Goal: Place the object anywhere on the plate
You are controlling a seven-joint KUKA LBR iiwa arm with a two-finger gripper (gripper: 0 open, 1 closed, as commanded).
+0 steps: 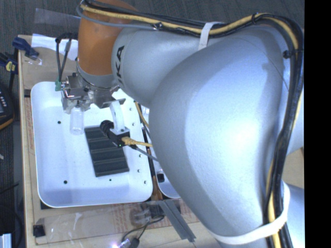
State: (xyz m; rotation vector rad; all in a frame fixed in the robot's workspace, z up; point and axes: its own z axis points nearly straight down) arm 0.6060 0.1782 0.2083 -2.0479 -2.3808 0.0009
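**Camera view, from above the bench.** The grey arm (217, 118) enters from the right and covers most of the right bin (168, 191), of which a narrow strip of white rim shows under the arm.

*Lettering.* Dark capitals run down the grey housing just below the orange band (98, 40). The letters "KA" can be read; the rest turns out of sight round the housing. No other writing is legible.

*Tool.* The gripper (76, 125) hangs from the wrist over the far-left part of the left bin (44, 138), pointing down at the white floor. From this angle it cannot be told whether it is open or closed, and the view does not show it holding anything. Its tip stands just beside the far-left corner of the dark ribbed slab (106, 154); whether it touches the slab or the floor cannot be told.

*Task item.* The dark ribbed slab — a flat, dark grey rectangle — lies on the floor of the left bin, near its middle and slightly towards the right wall. Its long axis runs from far to near, the near end swung a little to the right. Its far right corner is hidden under the wrist.

*Surroundings.* A blue clamp (23, 46) sits at the bench's far-left corner. Bare wooden bench (93, 217) shows along the near edge, in front of the bins.
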